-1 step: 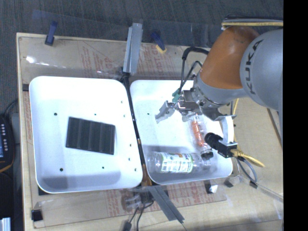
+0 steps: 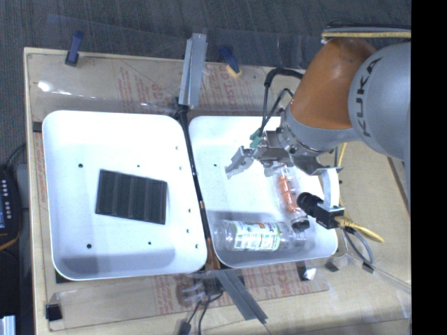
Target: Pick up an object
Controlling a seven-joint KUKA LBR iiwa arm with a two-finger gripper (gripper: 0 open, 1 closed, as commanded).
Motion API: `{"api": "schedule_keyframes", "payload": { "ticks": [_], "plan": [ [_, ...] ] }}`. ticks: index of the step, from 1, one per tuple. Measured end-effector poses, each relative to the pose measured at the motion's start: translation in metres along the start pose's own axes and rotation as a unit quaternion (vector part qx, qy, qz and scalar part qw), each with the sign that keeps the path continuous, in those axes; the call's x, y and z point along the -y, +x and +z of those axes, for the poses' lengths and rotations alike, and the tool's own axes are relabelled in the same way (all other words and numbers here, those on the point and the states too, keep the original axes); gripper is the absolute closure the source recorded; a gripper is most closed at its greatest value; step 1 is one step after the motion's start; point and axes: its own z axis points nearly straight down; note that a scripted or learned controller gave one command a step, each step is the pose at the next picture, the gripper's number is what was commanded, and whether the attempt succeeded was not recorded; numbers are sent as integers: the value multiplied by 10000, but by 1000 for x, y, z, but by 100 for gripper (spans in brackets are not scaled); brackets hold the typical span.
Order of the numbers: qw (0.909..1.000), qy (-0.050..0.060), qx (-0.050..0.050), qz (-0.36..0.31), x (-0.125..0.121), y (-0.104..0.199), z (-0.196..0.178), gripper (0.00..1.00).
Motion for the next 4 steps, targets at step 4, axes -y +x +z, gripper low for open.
{"api": "schedule_keyframes", "payload": {
  "ticks": [4],
  "plan": [
    [9999, -7, 7, -111, 18, -104, 52, 0]
  ]
}}
